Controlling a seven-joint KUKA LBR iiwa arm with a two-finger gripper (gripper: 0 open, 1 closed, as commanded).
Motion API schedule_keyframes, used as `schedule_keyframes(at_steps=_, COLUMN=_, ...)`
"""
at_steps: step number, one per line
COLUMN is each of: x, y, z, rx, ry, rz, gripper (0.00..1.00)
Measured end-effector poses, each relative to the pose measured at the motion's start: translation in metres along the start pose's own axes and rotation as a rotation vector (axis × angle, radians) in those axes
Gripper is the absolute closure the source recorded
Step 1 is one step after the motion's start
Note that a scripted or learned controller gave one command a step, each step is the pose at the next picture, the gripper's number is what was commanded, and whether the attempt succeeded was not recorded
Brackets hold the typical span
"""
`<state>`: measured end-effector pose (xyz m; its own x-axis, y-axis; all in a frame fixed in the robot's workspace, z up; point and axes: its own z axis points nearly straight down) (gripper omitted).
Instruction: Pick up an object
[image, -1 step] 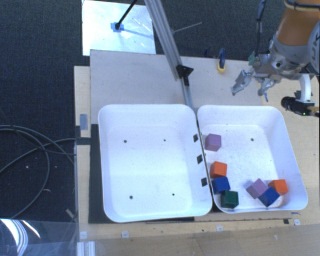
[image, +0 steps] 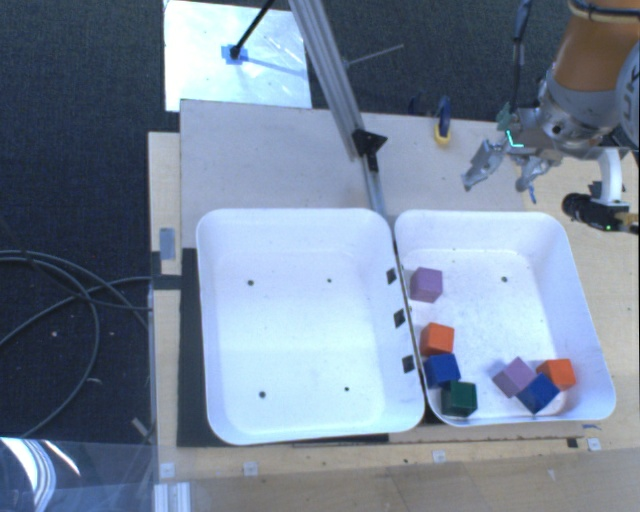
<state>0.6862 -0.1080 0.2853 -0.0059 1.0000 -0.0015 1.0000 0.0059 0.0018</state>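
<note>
dark green cube (image: 460, 398) sits lowest in frame, at the near rim of the right bin (image: 575, 262), touching the blue cube (image: 440, 369) just above it, with an orange cube (image: 436, 339) above that. all three hug the divider side.

gripper (image: 503, 166): fingers (image: 482, 165) spread apart, nothing between them, released. it hangs past the far edge of the right bin, over bare bench (image: 270, 155), not above any cube. out from the fingers comes the grey wrist, then the orange band (image: 592, 50), arm entering from the right.

other candidates in the right bin: lone purple cube (image: 426, 284) near the divider, well apart from the rest. near right corner holds a tight cluster of a second purple cube (image: 515, 376), second blue cube (image: 538, 393) and second orange cube (image: 559, 373), touching or nearly so. left bin (image: 290, 235) has no cubes.

step: looks like approach, pre-grasp, no pick started, nothing lifted.

next move calls for: bring the gripper in over the right bin, line up above one cube, descend with fingers straddling it, then close. lone purple cube looks like the easiest target, with free space on all sides. clustered cubes are riskier since fingers could hit neighbours or the bin wall.
</note>
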Motion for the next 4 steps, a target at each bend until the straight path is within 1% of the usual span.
schedule_keyframes(at_steps=3, x=0.000, y=0.000, z=0.000, rx=0.000, ry=0.000, rz=0.000, gripper=0.00)
schedule_keyframes(at_steps=4, x=-0.005, y=-0.109, z=-0.061, rx=-0.003, ry=0.001, rz=0.006, gripper=0.00)
